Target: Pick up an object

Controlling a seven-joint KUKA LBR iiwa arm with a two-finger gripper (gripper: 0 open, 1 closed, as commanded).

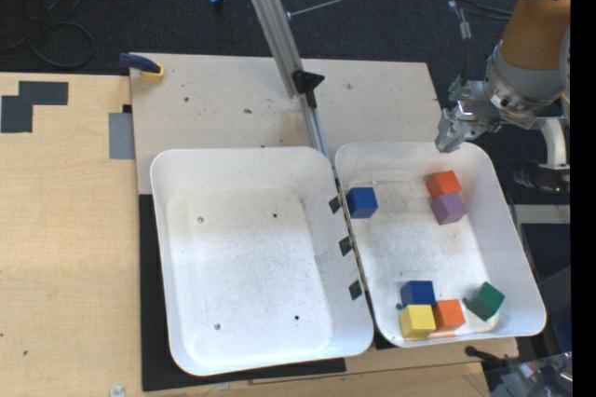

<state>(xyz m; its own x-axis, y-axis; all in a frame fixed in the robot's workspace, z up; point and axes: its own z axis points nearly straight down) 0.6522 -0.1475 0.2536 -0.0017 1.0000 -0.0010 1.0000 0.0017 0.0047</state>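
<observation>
The right bin (507, 199) holds several small blocks. A blue block (361, 201) lies near its left wall. An orange block (442, 184) and a purple block (449, 208) touch each other toward the far right. Near the front edge sit a blue block (418, 294), a yellow block (417, 321), an orange block (449, 315) and a green block (485, 300). My gripper (451, 134) hangs over the bin's far right corner, above and behind the orange and purple pair, with nothing seen in it.
The left bin (168, 199) lies beside the right one, with black clips (345, 244) along the shared wall. A slanted aluminium bar (275, 18) rises behind the bins. A small blue and yellow clamp (142, 65) rests at the board's far left corner.
</observation>
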